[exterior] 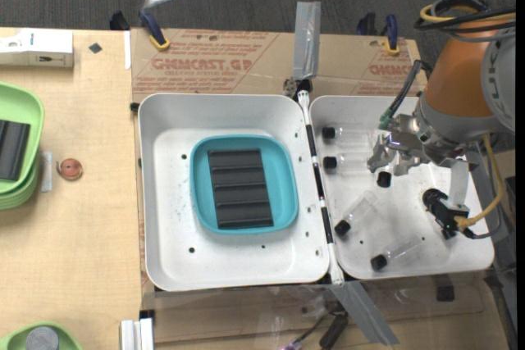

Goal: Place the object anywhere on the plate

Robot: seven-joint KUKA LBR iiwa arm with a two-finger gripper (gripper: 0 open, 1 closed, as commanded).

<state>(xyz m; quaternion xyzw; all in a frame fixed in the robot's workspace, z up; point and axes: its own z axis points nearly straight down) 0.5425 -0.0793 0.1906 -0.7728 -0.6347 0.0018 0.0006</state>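
A teal square plate (284, 176) lies in the middle of the left bin (160, 193). A dark grey ridged block (239, 187) rests on it. Several small clear vials with black caps are scattered in the right bin (463, 252), among them one at the far left (329, 132), one by the divider (330, 163) and one near the front (378, 261). My gripper (385, 164) hangs low over the right bin's middle, pointing left. A black cap (384, 179) sits right at its tip; whether it is held is unclear.
The arm's orange band (459, 82) and a black cable fitting (441, 211) crowd the right bin's right side. On the wooden bench to the left are a green dish (20, 176), a small orange disc (70, 169) and a white box (37, 47). Cardboard (213, 61) lies behind the bins.
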